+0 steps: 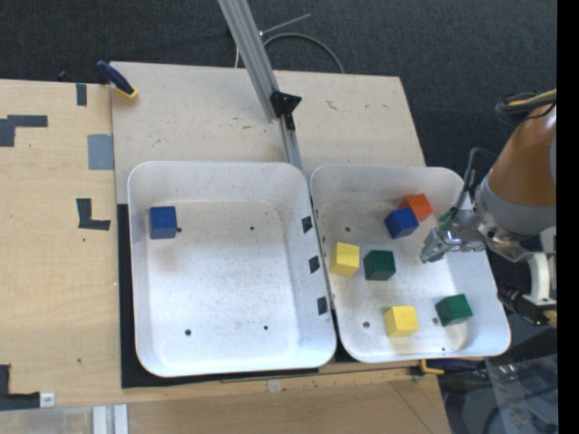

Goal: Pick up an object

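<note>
Task looks barely started: nothing lifted, every cube sits on a bin floor. Grey arm with orange band comes in from the right, metal two-finger end effector (pixel 437 245) hangs low over the right shallow white plastic bin (pixel 362 351), near its right wall, no cube between its tips as far as I can see; whether it's spread or clenched, cannot tell, too small and glary. Right bin holds six candidates: small blue cube (pixel 400 222) touching small orange cube (pixel 418 206) just left of the end effector, yellow cube (pixel 345 259) beside dark green cube (pixel 379 265) mid-bin, second yellow cube (pixel 401 320) and second green cube (pixel 453 309) near the front. Left shallow white bin (pixel 217 355) has one lone blue cube (pixel 163 221) at its left side. Left to do: pick a target, descend, close, lift. Wrist is cut off at the frame edge; the tips blur into the white bin floor; the bench (pixel 54 242) is partly out of frame
</note>
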Controlling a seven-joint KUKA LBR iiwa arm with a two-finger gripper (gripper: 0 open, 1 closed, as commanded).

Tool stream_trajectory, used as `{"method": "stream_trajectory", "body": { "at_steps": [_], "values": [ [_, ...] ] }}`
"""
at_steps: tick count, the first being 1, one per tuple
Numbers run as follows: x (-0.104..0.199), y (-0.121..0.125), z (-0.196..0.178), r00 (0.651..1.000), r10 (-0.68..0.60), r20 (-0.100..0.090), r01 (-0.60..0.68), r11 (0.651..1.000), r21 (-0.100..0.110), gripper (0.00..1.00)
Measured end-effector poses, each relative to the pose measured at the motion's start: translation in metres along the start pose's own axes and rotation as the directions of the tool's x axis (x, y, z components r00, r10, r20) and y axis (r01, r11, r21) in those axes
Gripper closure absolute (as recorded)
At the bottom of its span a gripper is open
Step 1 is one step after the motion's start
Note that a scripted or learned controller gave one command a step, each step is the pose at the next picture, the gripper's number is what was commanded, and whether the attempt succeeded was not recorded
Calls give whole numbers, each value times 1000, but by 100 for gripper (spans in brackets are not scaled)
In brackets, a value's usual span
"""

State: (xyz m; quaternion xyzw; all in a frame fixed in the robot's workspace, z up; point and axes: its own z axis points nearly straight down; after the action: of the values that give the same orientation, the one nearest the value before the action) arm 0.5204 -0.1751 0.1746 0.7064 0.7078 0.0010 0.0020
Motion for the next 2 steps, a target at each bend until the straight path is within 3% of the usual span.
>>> {"method": "stream_trajectory", "body": {
  "at_steps": [1,2],
  "values": [
    [5,3,-62,1000,-1,0,1,1000,-2,100],
    [5,4,-93,1000,0,-1,0,1000,2,100]
  ]
}}
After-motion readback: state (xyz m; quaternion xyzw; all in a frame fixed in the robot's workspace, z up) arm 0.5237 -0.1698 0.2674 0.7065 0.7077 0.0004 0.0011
